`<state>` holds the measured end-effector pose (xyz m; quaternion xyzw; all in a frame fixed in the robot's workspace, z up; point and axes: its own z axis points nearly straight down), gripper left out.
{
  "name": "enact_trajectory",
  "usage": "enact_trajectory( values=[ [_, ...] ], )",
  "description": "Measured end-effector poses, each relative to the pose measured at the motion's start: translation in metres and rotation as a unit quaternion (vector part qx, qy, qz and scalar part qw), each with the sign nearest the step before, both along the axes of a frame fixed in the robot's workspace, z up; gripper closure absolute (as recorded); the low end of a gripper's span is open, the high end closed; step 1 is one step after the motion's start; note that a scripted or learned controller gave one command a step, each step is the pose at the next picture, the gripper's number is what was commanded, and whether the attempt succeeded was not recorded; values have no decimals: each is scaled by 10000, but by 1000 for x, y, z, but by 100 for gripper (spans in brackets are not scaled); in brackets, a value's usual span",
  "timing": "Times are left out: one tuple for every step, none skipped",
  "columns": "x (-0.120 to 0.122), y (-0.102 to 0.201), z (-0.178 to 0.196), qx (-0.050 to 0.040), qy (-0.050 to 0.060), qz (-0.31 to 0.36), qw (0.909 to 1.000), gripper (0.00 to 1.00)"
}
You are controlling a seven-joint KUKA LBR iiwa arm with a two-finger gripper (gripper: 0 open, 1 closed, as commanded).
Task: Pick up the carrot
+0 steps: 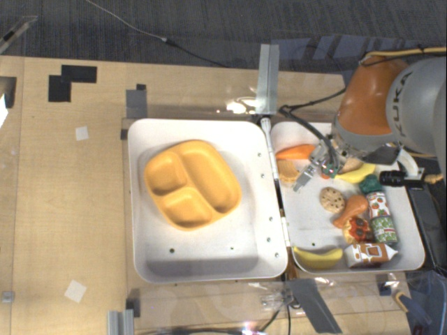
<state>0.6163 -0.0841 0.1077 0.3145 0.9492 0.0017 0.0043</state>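
The carrot [296, 152] is an orange wedge lying at the far left corner of the right bin [307, 222], close to the divider between the bins. My gripper [313, 171] hangs low just to the carrot's right and a little nearer the camera, beside its thick end. Nothing shows clearly held in it. The grey arm with its orange band [367, 103] comes in from the right above the bin's far edge.
A cookie [332, 199], a yellow banana [318, 257], another yellow fruit [356, 174], a green item [370, 185], an orange-red item [351, 211] and small cartons [380, 225] crowd the right bin. A yellow divided plate [192, 183] sits in the left bin [202, 264].
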Motion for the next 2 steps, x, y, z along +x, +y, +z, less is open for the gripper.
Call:
enact_trajectory(
  values=[
    [26, -49, 75, -1, -20, -1423, 9898, 0],
    [-29, -36, -9, 2, 35, -1530, 9882, 0]
  ],
)
